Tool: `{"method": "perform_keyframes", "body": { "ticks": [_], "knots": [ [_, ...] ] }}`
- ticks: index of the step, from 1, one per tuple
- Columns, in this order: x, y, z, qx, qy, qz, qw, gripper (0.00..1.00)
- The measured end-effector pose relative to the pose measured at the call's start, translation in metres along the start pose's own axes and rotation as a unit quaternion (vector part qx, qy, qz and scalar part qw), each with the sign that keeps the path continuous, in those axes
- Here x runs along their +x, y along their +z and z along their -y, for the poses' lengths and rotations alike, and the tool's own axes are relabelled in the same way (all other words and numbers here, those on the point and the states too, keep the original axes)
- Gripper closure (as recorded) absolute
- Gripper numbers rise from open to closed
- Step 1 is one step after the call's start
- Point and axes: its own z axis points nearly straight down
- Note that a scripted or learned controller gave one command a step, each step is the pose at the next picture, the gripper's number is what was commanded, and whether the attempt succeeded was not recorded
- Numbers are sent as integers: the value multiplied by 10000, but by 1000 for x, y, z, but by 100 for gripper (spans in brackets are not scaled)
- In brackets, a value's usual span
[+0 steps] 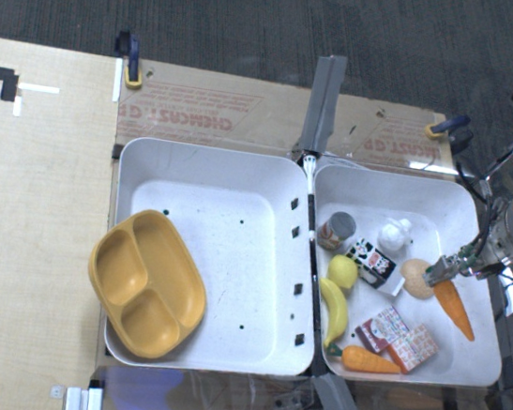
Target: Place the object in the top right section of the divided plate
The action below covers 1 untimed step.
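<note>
The plate (146,284) lies in the left bin (239,197), at its front left corner. Right of the plate, in the right bin (465,205), lie a banana (334,311) and carrots (455,308).

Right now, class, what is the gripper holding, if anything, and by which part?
It cannot be told. The gripper sits low in the right bin, beside the tan round object and the top of a carrot, but nothing shows between its fingers.

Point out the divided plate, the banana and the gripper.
divided plate (186,286): camera view, on its right rim, in the left bin.
banana (334,310): camera view, mid-length on its curved body, in the right bin.
gripper (441,270): camera view, at its fingertips, beside the potato.
</note>
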Motion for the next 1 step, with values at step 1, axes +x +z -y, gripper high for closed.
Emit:
{"method": "perform_keyframes", "body": {
  "ticks": [1],
  "knots": [
    [0,0,0,0,0,0,10000,0]
  ]
}}
